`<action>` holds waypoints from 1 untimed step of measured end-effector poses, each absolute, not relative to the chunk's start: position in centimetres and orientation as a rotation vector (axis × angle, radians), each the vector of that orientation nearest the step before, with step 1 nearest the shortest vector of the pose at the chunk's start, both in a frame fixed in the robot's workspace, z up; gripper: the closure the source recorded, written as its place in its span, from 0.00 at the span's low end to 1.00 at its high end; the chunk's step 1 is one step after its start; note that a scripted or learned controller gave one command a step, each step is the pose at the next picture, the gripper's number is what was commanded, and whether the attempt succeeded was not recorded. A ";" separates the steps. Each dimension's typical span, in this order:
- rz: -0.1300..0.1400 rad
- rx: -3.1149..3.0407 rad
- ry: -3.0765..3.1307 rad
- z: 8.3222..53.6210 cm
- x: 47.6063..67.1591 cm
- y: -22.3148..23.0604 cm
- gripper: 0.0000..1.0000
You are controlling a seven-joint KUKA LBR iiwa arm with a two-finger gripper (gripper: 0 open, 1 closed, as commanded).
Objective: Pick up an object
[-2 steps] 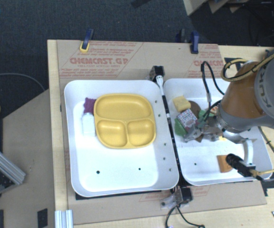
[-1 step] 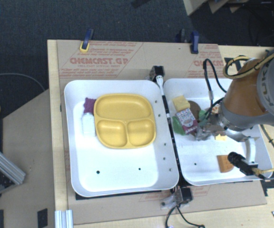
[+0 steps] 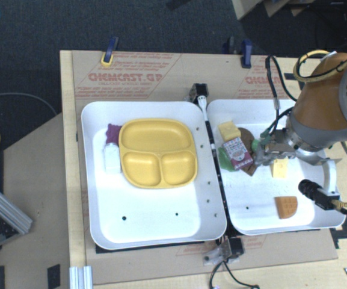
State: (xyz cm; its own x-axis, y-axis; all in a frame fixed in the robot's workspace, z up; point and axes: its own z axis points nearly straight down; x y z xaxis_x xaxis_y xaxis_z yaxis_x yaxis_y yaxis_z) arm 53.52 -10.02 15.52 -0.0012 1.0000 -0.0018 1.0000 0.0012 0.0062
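In the right bin lies a cluster of things: a yellow block, a maroon snack packet over a green item, and a brown piece. A pale yellow chunk and an orange-brown bread slice lie further right. My gripper hangs low over the bin's middle, just right of the packet and above the pale chunk. The grey and orange arm hides much of it.
The left bin holds a yellow divided plate with a purple-capped white bottle beside its left rim. A black divider clip sits at the back between the bins. Cables trail near the right bin's back edge.
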 end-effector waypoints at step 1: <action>0.006 2.215 2.218 20.4 54.4 -10.5 1.00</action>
